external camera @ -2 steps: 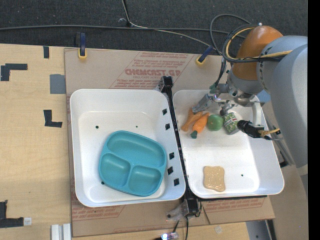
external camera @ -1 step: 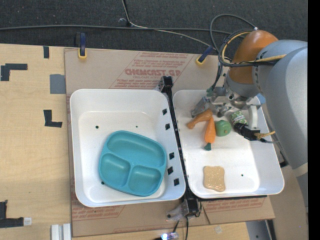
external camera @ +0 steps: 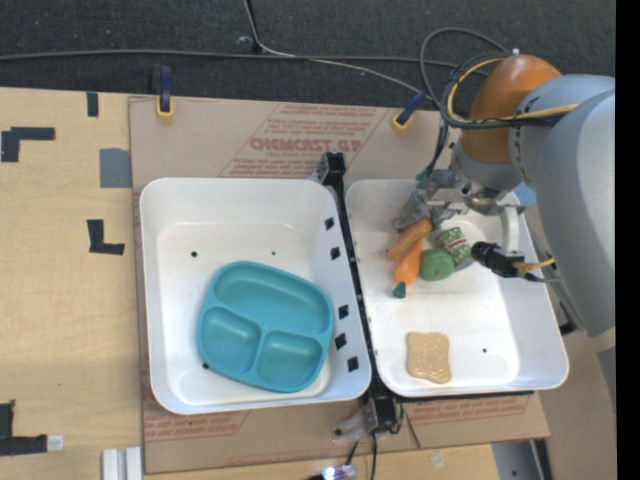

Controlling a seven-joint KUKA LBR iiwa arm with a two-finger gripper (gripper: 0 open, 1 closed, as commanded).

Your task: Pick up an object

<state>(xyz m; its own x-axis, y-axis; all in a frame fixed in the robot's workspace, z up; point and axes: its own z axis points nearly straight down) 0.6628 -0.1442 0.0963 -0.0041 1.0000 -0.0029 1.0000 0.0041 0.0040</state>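
Observation:
My gripper [external camera: 424, 208] is low in the right bin [external camera: 500, 368], at its far side. It sits right at the upper end of an orange carrot [external camera: 409, 252], which lies slanted with its green tip toward the bin's middle. A green round object [external camera: 437, 265] and a small green-and-white can [external camera: 455, 243] lie just right of the carrot, close to the gripper. Whether the gripper touches the carrot is unclear. A tan slice of bread [external camera: 428, 356] lies flat near the bin's front.
The left bin [external camera: 165, 268] holds a teal divided plate [external camera: 265, 323]. A black divider [external camera: 345, 258] runs between the bins. The arm's grey body and orange band [external camera: 510, 98] overhang the right bin's far right corner. Cables cross the dark floor behind the bench.

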